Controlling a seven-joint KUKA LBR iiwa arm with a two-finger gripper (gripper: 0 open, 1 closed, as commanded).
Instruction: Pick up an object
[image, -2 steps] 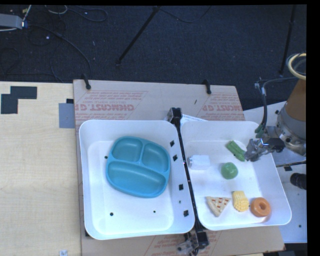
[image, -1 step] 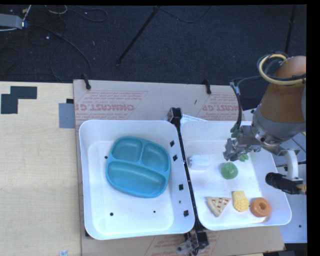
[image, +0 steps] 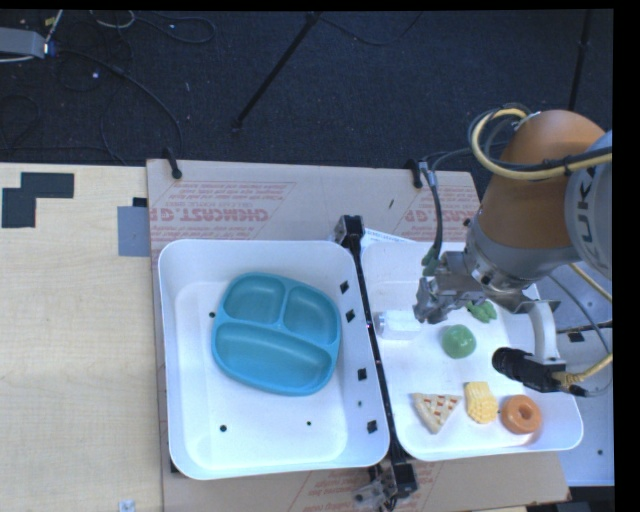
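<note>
- Hovering low over the right bin (image: 400, 400), the pincer (image: 432, 305) sits near that bin's back-left part, just beside a green ball (image: 459, 342) that lies a little toward the front-right of it.
- From where I stand I cannot tell how far open the pincer is; nothing shows between its tips, so I'd judge no grasp is made yet.
- All four candidates lie on the bin floor: the green ball mid-bin, then a waffle wedge (image: 436, 410), a corn cob (image: 481, 402) and a doughnut (image: 520, 414) in a row along the front edge.
- The left bin (image: 190, 420) carries a blue divided plate (image: 277, 332).
- Left to do, by my reckoning: close on one item, likely the ball, and lift it.
</note>
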